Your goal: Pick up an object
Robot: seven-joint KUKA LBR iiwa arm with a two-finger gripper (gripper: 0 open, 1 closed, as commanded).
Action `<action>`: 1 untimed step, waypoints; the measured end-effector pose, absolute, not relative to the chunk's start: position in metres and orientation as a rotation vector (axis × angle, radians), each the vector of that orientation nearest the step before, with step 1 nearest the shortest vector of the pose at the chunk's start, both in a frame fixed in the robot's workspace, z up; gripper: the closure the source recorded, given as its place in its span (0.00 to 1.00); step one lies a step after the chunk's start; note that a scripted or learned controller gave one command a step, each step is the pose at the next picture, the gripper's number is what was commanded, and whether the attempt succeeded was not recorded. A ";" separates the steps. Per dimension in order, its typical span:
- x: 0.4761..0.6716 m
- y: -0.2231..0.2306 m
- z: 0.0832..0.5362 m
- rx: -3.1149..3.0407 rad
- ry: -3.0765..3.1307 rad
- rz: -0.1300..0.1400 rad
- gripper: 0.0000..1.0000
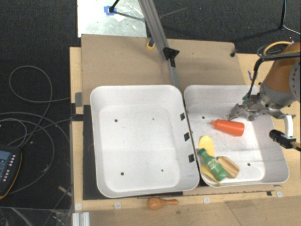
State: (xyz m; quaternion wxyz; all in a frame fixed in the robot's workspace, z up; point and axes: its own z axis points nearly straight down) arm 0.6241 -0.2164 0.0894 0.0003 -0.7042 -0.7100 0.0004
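My gripper [241, 114] hangs over the back of the right bin [277, 173], its fingers spread open with nothing between them. Just below and left of it lies an orange carrot-shaped object [228, 126] on the bin floor, apart from the fingers. Nearer the front of the same bin are a yellow banana [207, 146], a green bottle [213, 165] lying across it, and a tan bread-like piece [230, 165] beside the bottle.
The left bin [136, 140] adjoins the right one, with black clips [186, 136] along the shared wall. A small tan gourd-shaped object [162, 202] lies on the bench in front of the bins. A grey slanted pole [157, 27] crosses the back.
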 end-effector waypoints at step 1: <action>0.626 -0.217 0.103 -2.213 -2.237 -0.003 1.00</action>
